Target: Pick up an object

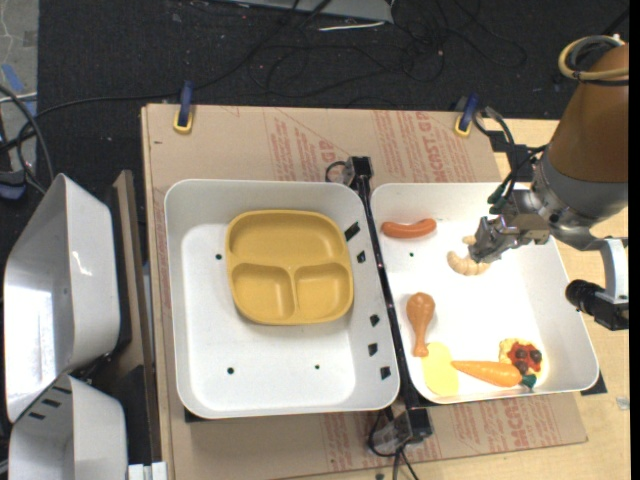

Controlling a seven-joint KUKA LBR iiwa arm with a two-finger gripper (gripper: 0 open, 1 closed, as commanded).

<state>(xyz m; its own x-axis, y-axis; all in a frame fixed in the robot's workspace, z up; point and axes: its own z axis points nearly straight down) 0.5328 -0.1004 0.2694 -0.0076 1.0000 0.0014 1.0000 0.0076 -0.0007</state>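
Observation:
The right bin holds several toy foods: a red sausage at its far left, a cream cashew-shaped piece, a chicken drumstick, a yellow slice, an orange carrot and a small pizza piece at the near right. My gripper hangs low over the far middle of this bin, right beside the cream piece. Whether it touches that piece is unclear.
The left bin carries a yellow divided tray. A black divider strip runs between the bins. Cardboard lies under both, held by yellow clamps. White containers stand at the left.

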